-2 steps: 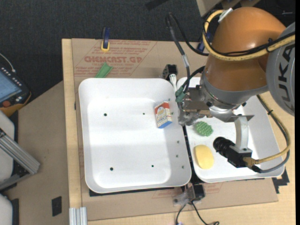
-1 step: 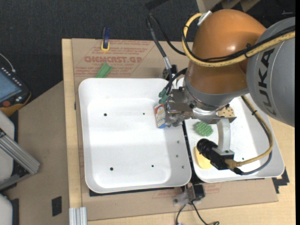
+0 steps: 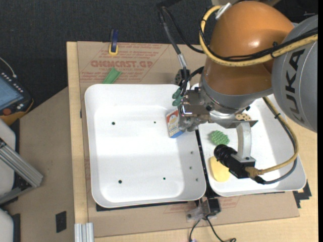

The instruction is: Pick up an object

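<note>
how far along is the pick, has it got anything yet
Done: the gripper is low at the divide between the bins, beside the small carton. In hand: I cannot tell if the carton is gripped or just touched. Left: a clear lift. The green piece and yellow piece lie in the right bin.

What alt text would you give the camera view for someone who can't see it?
A grey and orange robot arm reaches over two white bins, its hand right beside a small blue-and-orange carton at the right edge of the left bin. The right bin holds a green piece and a yellow piece.
</note>
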`<state>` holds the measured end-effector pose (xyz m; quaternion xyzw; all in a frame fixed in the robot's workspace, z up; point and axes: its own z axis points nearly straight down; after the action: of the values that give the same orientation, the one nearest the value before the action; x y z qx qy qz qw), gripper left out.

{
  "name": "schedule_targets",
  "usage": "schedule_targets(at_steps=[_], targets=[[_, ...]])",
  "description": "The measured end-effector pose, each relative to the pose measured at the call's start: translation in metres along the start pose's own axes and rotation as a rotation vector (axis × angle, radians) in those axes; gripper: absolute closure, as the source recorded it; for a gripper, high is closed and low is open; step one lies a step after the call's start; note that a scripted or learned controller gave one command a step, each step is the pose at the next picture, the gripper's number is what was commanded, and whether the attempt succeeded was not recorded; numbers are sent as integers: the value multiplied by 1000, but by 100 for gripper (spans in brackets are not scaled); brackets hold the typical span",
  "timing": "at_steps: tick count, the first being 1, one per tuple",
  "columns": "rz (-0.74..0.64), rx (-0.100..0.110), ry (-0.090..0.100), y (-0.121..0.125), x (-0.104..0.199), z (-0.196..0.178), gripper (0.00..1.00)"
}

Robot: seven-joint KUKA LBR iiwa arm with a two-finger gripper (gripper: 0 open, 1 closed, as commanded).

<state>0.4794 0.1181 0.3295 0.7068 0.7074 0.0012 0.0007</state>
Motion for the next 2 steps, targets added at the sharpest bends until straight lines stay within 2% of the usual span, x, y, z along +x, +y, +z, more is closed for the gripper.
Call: schedule_targets(at_steps=[1,2], targets=[[10,9,-3,-1,-77,37,100],[-5,-1,1,0,-25,13,100]])
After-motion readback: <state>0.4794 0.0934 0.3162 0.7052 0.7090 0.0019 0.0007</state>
